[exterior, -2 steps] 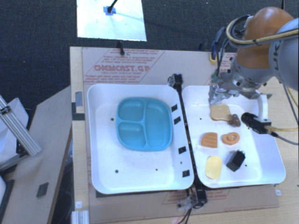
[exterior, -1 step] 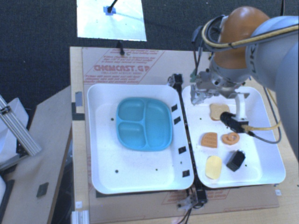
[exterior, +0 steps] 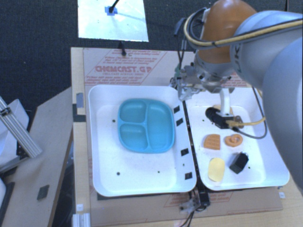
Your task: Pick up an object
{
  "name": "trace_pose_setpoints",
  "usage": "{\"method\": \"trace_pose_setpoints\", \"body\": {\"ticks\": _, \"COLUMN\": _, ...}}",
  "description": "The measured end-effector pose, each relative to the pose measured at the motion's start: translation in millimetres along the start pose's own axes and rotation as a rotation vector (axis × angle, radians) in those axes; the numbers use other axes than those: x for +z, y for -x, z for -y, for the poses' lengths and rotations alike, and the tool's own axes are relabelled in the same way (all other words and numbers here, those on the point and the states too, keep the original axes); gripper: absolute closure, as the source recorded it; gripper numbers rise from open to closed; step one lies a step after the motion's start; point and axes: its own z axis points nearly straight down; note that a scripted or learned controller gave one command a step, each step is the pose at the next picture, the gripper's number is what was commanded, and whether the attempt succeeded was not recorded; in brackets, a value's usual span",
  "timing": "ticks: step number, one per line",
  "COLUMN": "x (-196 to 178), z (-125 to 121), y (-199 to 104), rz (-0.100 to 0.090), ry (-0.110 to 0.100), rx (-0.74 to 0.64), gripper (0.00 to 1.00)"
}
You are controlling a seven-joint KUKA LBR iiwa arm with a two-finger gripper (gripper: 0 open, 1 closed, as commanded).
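In the right bin [exterior: 270,169] lie several small things: an orange square piece [exterior: 212,142], a round orange piece [exterior: 233,140], a pale yellow oval [exterior: 216,169] and a small black block [exterior: 239,162]. My gripper [exterior: 183,91] hangs over the far end of the divide between the two bins, up and to the left of these things. It touches none of them, and nothing shows in its grasp. The arm's grey and orange wrist hides part of the right bin's far side.
A light blue divided plate [exterior: 145,125] lies in the middle of the left bin [exterior: 104,174]. A shiny square sheet [exterior: 111,13] lies beyond the bins at the back. A metal rail [exterior: 19,131] sits off the bench at the left.
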Motion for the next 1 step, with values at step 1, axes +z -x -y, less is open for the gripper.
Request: {"method": "trace_pose_setpoints", "body": {"ticks": 1, "x": -6.9, "z": -9.2, "y": -48.3, "rz": 0.0, "ry": 0.0, "rx": -0.001, "gripper": 1.0}}
